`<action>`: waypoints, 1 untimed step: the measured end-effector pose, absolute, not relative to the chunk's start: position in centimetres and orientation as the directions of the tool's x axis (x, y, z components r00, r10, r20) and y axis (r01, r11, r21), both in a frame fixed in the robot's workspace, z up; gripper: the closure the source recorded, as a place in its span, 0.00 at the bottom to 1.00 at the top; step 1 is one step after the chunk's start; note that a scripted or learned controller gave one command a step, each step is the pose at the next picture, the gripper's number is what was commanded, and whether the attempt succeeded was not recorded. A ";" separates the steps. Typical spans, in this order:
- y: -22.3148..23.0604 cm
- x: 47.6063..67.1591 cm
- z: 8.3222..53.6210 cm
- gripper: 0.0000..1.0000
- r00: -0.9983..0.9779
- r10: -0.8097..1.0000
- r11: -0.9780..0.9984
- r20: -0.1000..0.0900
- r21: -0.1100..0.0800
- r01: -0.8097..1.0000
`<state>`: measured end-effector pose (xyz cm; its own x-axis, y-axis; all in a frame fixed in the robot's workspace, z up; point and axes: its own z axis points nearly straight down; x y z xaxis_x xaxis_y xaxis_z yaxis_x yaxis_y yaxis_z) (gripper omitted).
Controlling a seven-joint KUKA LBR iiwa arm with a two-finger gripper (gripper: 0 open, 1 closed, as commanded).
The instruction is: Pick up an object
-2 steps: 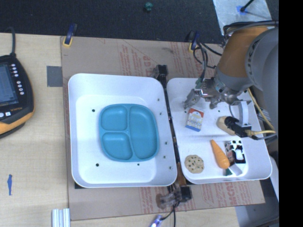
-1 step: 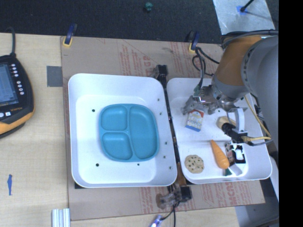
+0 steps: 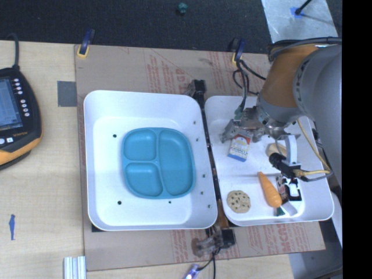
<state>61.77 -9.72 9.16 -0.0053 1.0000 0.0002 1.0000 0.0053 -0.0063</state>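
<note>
The gripper [image 3: 241,133] hangs low in the right bin [image 3: 314,214], at its upper left part, with dark metal fingers spread out to either side over a small white and blue carton [image 3: 239,149]. Whether those fingers are open or closed on anything cannot be told from above, since the wrist and its orange band hide much of them; nothing can be seen held between them. The carton lies just below the gripper in the view, touching or almost touching it, with its long axis running roughly up and down the picture, a little tilted. As a judgement, this carton is the nearest thing to pick, and the coming move turns on the fingers straddling its short sides rather than its long ones. Further out in the same bin lie one cookie [image 3: 238,200] near the bottom left corner, one carrot [image 3: 268,189] lying slantwise beside it, and some small mixed pieces at the lower right that are too cluttered to count. The left bin [image 3: 99,156] holds one blue divided plate [image 3: 158,162] with three compartments. One handheld control pad [image 3: 14,115] rests on the bench at far left.
</note>
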 end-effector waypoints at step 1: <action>-9.8 61.8 10.2 1.00 -0.007 1.000 0.007 0.000 -0.009 1.000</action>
